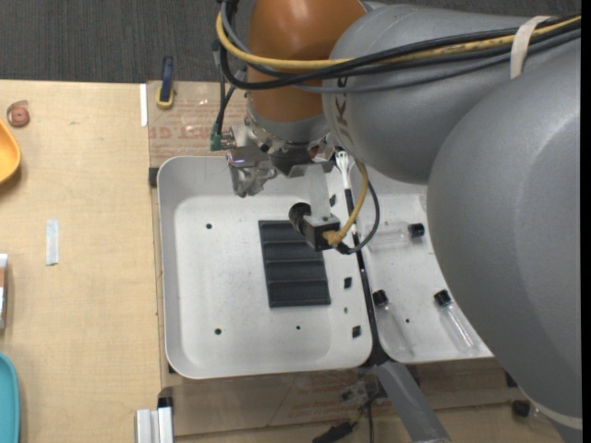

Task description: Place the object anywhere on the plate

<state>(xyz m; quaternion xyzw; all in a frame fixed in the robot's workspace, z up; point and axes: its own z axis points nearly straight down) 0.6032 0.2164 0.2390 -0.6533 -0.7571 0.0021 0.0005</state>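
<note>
At the frame's centre a white bin (185,275) sits on the desk (83,247). A second white bin (416,330) lies to its right. A blue clamp (166,79) stands at upper left, an orange-yellow object (7,155) at the left edge.

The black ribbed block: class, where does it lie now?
In the camera view, the black ribbed block lies flat in the left white bin, near its right wall, just below the gripper.

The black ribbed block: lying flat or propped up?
Flat: the black ribbed block rests on the left bin's floor, its ridged top facing up.
</note>
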